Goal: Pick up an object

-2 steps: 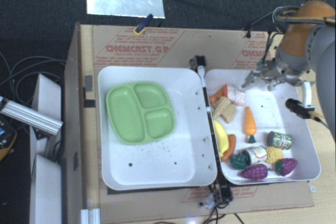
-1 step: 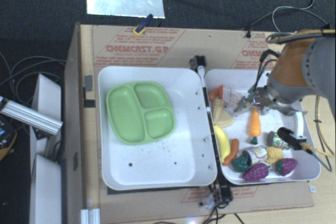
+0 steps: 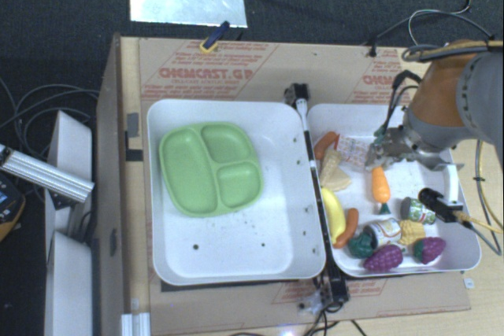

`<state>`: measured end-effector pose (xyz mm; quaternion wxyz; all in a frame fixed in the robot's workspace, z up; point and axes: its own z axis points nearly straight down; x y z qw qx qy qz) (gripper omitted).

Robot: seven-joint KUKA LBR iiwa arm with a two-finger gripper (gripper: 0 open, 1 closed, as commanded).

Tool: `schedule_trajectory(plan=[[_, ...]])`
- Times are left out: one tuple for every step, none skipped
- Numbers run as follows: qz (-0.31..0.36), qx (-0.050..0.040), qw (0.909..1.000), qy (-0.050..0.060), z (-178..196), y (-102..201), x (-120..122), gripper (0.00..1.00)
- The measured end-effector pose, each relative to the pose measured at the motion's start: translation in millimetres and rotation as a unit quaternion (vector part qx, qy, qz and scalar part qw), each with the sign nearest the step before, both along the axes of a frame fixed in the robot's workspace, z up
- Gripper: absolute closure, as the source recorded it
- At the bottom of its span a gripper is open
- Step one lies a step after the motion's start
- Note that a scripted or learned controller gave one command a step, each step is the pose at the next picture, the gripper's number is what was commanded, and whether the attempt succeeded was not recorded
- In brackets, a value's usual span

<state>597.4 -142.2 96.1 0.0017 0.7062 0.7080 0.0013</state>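
Note:
The right white bin [image 3: 470,248] holds several toy foods. My gripper [image 3: 383,156] hangs over the bin's upper middle, on the grey arm with its orange band that reaches in from the right. Directly below the gripper lies an orange carrot-like piece [image 3: 380,185], its top end right at the gripper's tip. I cannot see whether the piece is gripped. To the left are a red-orange sausage [image 3: 324,144], a pale cheese wedge [image 3: 335,172] and a yellow banana [image 3: 332,212].
Along the right bin's front lie a small orange sausage [image 3: 350,222], a teal piece [image 3: 362,244], a purple fruit [image 3: 383,257], a small can [image 3: 386,228], a corn cob [image 3: 411,231] and a magenta fruit [image 3: 428,249]. A green divided plate [image 3: 209,168] sits in the left bin [image 3: 236,248].

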Motion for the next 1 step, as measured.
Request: schedule_trajectory(plan=[[0.001, 0.0007, 1.0000, 0.001, 89.2, 79.0, -45.8, 1.00]])
